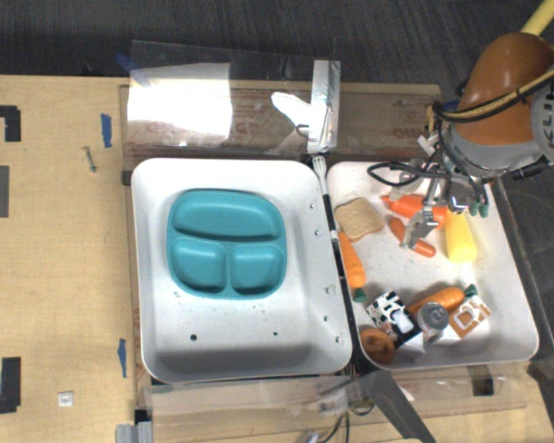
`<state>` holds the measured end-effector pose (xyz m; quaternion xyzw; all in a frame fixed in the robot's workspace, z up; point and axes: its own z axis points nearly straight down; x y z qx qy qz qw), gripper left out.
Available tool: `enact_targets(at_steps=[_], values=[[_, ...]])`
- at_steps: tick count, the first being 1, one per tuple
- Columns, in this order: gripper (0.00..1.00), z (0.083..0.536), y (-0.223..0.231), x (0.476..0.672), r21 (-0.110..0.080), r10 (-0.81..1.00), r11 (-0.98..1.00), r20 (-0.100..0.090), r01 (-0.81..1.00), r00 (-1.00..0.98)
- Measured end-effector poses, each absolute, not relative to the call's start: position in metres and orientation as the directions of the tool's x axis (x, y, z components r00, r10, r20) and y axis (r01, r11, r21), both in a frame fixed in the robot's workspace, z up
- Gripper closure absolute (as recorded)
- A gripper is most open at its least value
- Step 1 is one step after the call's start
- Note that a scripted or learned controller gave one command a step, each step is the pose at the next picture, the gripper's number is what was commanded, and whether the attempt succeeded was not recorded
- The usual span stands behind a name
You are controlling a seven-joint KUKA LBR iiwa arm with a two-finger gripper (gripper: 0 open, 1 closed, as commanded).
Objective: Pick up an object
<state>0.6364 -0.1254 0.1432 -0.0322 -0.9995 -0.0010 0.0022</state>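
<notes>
Left bin (pixel 157 275) sits well left of the jaws and carries a teal divided tray (pixel 227 242); nothing graspable there, ignore it.

Right bin (pixel 512 326) holds all the candidates. Going left to right: a slice of toast (pixel 358 217) just left of the jaws, and a long carrot (pixel 352 261) down-left of them along the divider. A black-and-white cow toy (pixel 389 313) and a brown round piece (pixel 379 343) lie below-left, well clear. The jaws (pixel 425 224) hang over an orange-red piece (pixel 417 233), with another one (pixel 408 205) just above it, touching or nearly so. A yellow block (pixel 459 236) lies just right of the jaws. Below-right there's a pile: a second carrot (pixel 440 299), a grey round cap (pixel 434 317) and an orange-white box (pixel 469 316), all crowded together.

Jaws state: can't tell. The finger area is a blur of metal and cables from this angle, and I see nothing clearly pinched between them.

Likely target is the orange-red piece directly under the jaws (my read, not confirmed). To do it well:
- centre over that piece alone, since its neighbour above and the yellow block are close enough to get clipped
- close across its short axis
- descend fully to the bin floor; it's low and will slip from a shallow pinch
- lift straight up, then check for it between the fingers
</notes>
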Motion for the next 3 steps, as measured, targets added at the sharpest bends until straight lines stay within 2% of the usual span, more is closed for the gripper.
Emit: enact_targets(at_steps=[1,2,3], values=[[0.0,0.096,-0.112,0.631,-0.001,0.105,0.994,-0.024,0.106,-0.994],[0.0,0.096,-0.134,0.597,-0.001,0.101,0.995,-0.028,0.101,-0.995],[0.0,0.096,-0.111,0.615,0.001,0.215,0.977,-0.029,0.215,-0.976]])
